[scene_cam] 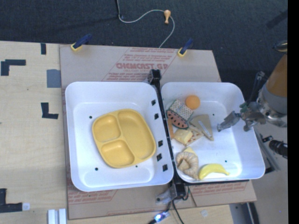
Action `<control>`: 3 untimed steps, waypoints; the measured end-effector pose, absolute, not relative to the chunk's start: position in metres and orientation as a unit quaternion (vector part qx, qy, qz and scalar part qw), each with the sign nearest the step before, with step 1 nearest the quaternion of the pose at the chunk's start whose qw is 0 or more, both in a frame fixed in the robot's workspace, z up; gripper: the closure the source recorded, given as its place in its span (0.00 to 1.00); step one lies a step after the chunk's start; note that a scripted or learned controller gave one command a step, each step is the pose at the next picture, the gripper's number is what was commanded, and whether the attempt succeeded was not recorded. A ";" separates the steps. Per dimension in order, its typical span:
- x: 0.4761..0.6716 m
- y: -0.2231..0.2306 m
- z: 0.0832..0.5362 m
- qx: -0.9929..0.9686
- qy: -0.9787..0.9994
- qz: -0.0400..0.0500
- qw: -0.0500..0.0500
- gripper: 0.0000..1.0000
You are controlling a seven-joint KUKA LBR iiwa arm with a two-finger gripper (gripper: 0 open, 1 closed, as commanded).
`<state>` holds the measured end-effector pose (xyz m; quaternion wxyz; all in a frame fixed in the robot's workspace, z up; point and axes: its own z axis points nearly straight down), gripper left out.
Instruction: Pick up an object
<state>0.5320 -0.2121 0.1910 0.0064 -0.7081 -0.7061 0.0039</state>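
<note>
Two white bins sit side by side on a cardboard sheet (140,66). The left bin (77,125) holds a yellow divided plate (123,137) w/ three compartments, lying flat about mid-bin. The right bin (233,97) holds the loose items, bunched toward its left wall: an orange ball (192,101) at the far side, a checkered block (181,110) just left of it, a watermelon slice (177,120) touching that block's near edge, a grey wedge (203,125) approx. mid-bin, a pale cheese-like piece (183,136) beside it, then a croissant (188,162) and a banana (213,171) side by side at the near edge. The arm (279,85) comes in from the right, over the right bin's rim. The gripper (227,122) is low over the bin floor, right of the grey wedge and apart from it; nothing sits between its fingers. Can't tell if the claw is apart or together, too dark and small. Two clamps (81,42) pin the cardboard's far edge.
</note>
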 end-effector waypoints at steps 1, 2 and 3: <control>0.535 -0.212 0.198 -0.707 -0.707 0.001 0.001 0.00; 0.535 -0.213 0.134 -0.707 -0.707 0.002 0.003 0.00; 0.535 -0.212 0.082 -0.706 -0.708 0.001 0.000 0.00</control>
